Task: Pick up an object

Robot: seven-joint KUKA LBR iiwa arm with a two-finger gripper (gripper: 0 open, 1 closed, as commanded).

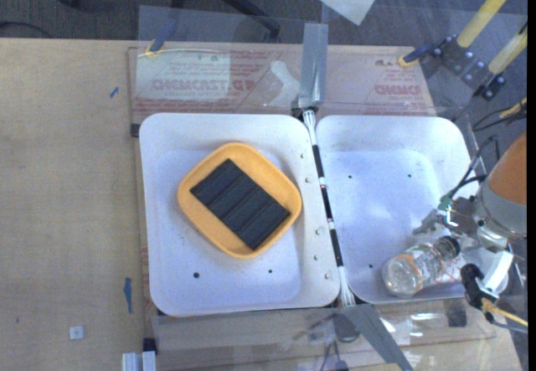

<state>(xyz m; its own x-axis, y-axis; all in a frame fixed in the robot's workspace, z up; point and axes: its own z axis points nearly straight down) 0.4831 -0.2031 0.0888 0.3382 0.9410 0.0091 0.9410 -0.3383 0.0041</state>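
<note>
A clear plastic bottle [413, 270] lies on its side in the near right corner of the right bin [377, 168]. My gripper [453, 233] hangs at the bin's right edge, just above and to the right of the bottle's cap end, very close to it or touching it. A yellow-orange square dish with a black ribbed pad [239, 198] lies in the middle of the left bin [167, 269].
The arm's orange band [512, 179] and cables crowd the right bin's right rim. A ridge with small holes [322, 202] divides the two bins. Clear plastic sheets and a metal bracket [312, 68] lie behind the bins.
</note>
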